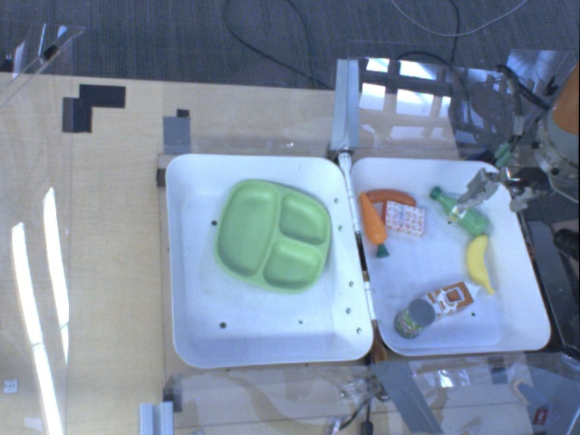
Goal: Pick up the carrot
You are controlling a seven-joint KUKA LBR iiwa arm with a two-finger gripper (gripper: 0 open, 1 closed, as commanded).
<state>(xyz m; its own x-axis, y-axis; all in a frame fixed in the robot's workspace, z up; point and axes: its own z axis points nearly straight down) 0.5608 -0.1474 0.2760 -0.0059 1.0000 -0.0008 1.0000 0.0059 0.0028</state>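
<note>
Two shallow white bins sit side by side on the wooden bench. The left bin [190, 333] holds a green divided plate [272, 235] with three compartments, lying near the middle of its floor. The right bin [526, 333] holds the food items. The carrot [372, 221] lies at the left side of this bin, just beside the wall shared with the other bin, its orange body running away from the camera and its green stem end pointing toward the camera. Touching or nearly touching its far end is an orange-red sausage-like piece [391, 196], and just right of the carrot sits a small red-and-white packet [404, 218]. A green bottle-like item [460, 211] lies toward the far right, a banana [478, 263] lies nearer the camera along the right side, and a tin can [416, 318] rests in the near part with a brown and orange carton [452, 299] beside it. The gripper [478, 191] reaches in from the right and hangs over the green bottle-like item, well apart from the carrot. Whether its jaws are spread or pressed together cannot be told from this angle, and nothing can be made out between them.
</note>
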